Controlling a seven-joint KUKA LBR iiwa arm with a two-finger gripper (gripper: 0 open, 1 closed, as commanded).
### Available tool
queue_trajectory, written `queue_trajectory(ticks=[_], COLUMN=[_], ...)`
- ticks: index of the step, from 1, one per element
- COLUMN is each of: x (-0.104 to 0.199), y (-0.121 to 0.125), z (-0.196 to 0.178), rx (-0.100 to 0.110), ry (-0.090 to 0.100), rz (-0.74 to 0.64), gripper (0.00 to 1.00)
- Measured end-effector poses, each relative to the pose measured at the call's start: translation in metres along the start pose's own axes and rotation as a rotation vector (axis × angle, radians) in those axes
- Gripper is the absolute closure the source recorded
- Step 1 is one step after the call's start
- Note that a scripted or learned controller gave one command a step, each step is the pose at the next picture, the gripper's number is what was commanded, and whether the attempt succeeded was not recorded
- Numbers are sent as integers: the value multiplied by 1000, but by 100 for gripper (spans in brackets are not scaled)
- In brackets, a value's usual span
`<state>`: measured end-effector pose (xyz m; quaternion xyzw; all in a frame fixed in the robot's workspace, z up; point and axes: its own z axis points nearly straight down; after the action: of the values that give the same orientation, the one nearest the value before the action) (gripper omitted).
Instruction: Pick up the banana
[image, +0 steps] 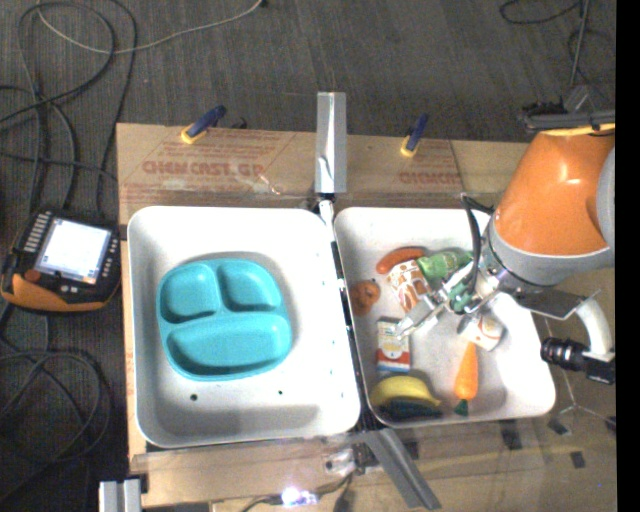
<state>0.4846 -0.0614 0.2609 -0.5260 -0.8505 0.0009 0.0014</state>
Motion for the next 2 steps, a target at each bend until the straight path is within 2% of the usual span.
queue_trajectory(ticks=[1,2], x=[-25,14], y=[-14,8], z=[79,21], rx=[1,-2], ry=[1,-1], rz=[-232,-241], gripper=[0,0])
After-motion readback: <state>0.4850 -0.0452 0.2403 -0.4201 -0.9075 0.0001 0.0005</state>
